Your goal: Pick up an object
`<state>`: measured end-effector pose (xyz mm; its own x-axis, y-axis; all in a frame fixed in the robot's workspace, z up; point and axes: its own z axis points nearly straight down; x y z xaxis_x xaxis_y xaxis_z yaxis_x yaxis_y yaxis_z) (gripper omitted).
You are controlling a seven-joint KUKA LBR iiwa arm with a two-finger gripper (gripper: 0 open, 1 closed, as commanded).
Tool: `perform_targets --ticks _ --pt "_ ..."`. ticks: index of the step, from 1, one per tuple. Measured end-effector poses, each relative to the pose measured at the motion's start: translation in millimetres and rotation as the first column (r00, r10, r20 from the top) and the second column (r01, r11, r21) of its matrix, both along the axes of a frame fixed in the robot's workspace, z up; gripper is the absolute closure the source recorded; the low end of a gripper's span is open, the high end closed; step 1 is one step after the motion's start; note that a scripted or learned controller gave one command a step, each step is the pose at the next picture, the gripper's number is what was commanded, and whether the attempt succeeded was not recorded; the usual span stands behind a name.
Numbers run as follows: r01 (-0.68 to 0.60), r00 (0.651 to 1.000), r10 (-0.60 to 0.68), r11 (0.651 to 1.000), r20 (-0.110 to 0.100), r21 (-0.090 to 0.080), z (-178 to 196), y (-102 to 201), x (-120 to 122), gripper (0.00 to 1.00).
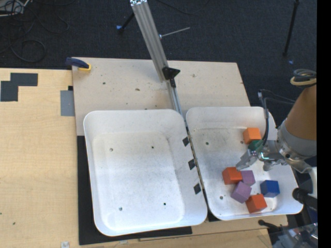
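Near the tabletop's right edge, in the right bin (217, 119), the pincer (253, 158), its state impossible to tell, hovers among the blocks beside the orange block (252, 135), seemingly approaching; next it must descend and close.

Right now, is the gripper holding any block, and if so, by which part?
It cannot be told. The gripper is low in the right bin, between the orange block and the red block, but no block is visible between its fingers.
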<state>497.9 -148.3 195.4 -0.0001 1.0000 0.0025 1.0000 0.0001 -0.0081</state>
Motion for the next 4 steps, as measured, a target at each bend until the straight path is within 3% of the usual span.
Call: perform_targets --ticks 1,2,3,4 --pt "0.003 1.000 -0.003 1.000 0.005 -0.001 2 -1 1 0.00" --pt "0.001 1.000 -0.001 1.000 -0.002 0.001 -60 -5 3 0.00" --pt "-0.001 1.000 0.001 1.000 0.022 -0.004 -75 -6 9 0.00" --pt "0.007 1.000 -0.007 1.000 0.025 -0.004 -65 -8 9 1.00"
